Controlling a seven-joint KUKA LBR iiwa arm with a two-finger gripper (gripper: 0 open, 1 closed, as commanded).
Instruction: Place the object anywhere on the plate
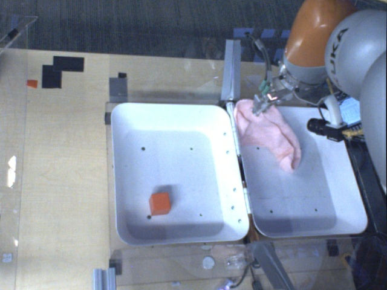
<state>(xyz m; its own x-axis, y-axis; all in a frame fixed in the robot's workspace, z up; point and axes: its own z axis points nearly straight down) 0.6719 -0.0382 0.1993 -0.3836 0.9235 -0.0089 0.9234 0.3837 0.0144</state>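
Spreading across most of the view, the pale wooden surface (60,180) carries two shallow white plastic bins side by side, the left bin (199,180) and the right bin (326,192). Reaching in from the right, the grey arm with its orange band (314,23) ends in the hand (266,100) at the far left corner of the right bin, just at the upper edge of a crumpled pale pink cloth (272,135) that lies against that bin's left wall. Whether the hand is open, closed or gripping the cloth I cannot tell; it is too small and dark. A small orange-red cube (160,203) sits in the left bin, well apart. No plate is recognisable, so placing looks undone: grasp, carry and release seemingly remain.
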